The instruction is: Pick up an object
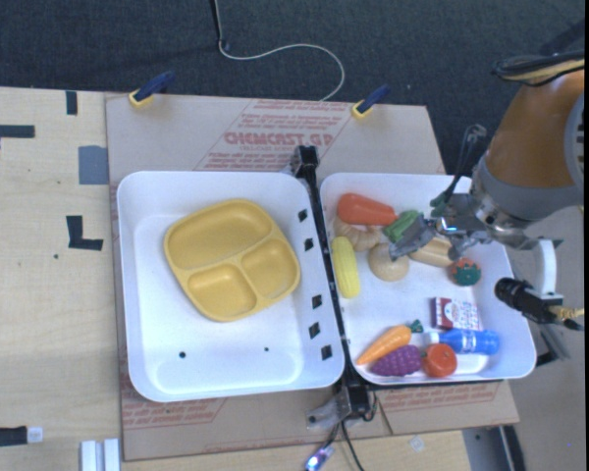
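Observation:
My gripper [430,247] hangs open over the upper middle of the right bin [510,292], on the grey arm with the orange band that reaches in from the right. Its fingers straddle a beige bread-like toy [434,255] lying below; nothing is held between them. Close by are a green toy [404,226], a beige mushroom-like piece [388,262], a red pepper [365,207], a yellow corn cob [346,266] and a small green-and-red toy [465,272].
Along the right bin's front lie a red-and-white carton [455,312], a blue bottle [470,341], a carrot [385,342], purple grapes [399,361] and a tomato [439,360]. The left bin [142,263] holds a yellow divided plate [232,258]. A black divider [319,263] separates the bins.

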Robot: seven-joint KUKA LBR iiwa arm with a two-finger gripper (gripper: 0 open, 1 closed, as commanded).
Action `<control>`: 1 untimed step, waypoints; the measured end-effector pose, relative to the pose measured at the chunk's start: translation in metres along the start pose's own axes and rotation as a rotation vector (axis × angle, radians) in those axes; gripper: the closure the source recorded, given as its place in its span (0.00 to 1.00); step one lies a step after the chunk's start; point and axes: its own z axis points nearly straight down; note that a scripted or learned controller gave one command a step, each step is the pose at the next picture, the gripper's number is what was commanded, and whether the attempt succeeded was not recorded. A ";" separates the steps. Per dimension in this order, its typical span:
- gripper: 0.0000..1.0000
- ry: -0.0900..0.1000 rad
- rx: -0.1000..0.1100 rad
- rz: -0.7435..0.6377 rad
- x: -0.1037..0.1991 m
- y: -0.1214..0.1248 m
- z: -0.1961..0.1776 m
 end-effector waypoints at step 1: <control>1.00 0.000 0.001 -0.001 0.001 0.000 -0.010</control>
